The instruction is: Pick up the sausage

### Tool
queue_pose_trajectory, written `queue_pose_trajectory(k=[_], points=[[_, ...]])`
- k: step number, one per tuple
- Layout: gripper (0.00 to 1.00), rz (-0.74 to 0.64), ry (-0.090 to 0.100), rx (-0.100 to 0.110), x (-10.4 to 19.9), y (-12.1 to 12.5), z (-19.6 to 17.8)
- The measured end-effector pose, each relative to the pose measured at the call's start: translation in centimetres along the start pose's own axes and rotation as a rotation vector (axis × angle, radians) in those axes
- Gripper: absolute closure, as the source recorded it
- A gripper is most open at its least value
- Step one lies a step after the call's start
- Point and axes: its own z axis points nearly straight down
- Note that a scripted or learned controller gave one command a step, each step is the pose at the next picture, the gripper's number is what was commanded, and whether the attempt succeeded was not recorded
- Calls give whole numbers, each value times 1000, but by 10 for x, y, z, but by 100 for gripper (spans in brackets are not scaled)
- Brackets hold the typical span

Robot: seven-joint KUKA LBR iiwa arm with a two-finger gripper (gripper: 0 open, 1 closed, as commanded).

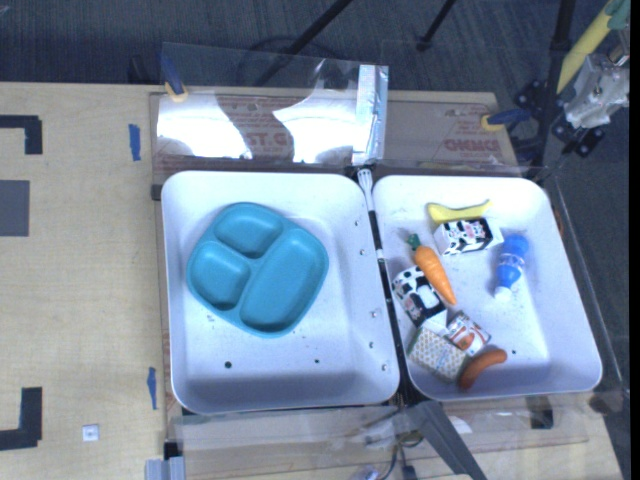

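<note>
Sausage [483, 366] lies at the near edge of the right bin [575, 298], touching a small patterned packet [437, 351], just below the carrot [434, 273]. Gripper [592, 103], perhaps that blurred shape at top right, sits well apart, outside the bins.

This is a lab. Two white bins [270, 388] sit on a plywood worktop [80, 268] marked with black tape, and tripod legs [450, 8] stand on dark carpet [200, 8] behind.
</note>
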Motion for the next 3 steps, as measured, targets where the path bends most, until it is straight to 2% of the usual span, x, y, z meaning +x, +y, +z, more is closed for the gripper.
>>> queue_pose_trajectory(k=[3], points=[[100, -12, -5, -16, 5, 5, -32]])
